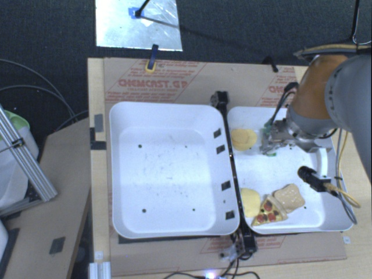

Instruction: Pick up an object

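A: Left to right?

B: Left bin (168, 167), bare. Right bin (256, 170): a yellow round (243, 138) at top left, a second round (250, 199) at bottom left, a pizza slice (269, 212) beside it, toast (289, 197) touching the slice.

A: And the tool (269, 146)?

B: Low in the right bin, just right of the upper round. Whether wide or narrow, I cannot tell; nothing shows in it.

A: Step?

B: Likely the approach. The next move calls for shifting left over that round, then closing.
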Controlling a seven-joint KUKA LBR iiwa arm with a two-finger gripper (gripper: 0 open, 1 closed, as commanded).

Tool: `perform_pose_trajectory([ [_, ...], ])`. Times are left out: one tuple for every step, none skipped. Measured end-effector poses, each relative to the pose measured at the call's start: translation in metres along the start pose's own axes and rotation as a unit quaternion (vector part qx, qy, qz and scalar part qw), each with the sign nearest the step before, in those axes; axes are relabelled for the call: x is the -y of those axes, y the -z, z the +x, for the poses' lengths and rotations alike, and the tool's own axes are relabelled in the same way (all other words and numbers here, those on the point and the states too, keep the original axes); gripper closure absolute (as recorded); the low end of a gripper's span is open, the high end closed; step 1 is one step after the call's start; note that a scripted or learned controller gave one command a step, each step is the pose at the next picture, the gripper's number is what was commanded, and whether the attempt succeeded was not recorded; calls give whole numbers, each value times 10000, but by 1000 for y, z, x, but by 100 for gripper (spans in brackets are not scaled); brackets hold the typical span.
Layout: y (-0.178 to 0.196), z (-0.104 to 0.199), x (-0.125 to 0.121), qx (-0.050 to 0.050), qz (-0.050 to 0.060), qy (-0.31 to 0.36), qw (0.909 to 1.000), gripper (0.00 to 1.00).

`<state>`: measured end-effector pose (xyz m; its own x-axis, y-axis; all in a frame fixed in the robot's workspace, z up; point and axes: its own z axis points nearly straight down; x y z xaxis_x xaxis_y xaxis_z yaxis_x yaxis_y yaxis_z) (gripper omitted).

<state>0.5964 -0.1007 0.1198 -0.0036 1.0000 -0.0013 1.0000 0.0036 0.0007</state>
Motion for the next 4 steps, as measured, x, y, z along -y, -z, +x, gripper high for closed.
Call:
perform_pose_trajectory([
  [-36,14,-62,-6,-27,14,10000,100],
  [-34,-31,-73,4,-25,-18,10000,100],
  [-34,-112,-72,19,-22,-37,10000,100],
  [-34,-98,-62,-2,-7,-11,10000,100],
])
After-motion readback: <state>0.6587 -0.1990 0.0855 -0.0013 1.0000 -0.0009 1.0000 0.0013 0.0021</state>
